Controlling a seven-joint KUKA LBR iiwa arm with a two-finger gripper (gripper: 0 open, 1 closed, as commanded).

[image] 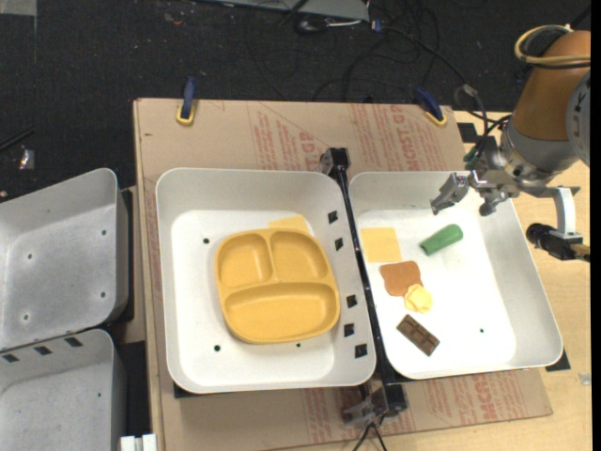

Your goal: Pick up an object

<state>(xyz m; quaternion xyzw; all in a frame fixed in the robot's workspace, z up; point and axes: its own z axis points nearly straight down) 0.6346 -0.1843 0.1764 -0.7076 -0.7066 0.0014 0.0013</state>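
Observation:
My gripper hangs over the far right part of the right bin, its two fingers spread open with nothing between them. Just below and left of it lies a green cylinder. Further left in the same bin rest a pale yellow square slice, a brown toast-like piece, a small yellow lump and a dark brown bar.
The left bin holds a yellow divided plate with a pale yellow slice tucked under its far edge. A black divider runs between the bins. Spare white bins lie at the far left.

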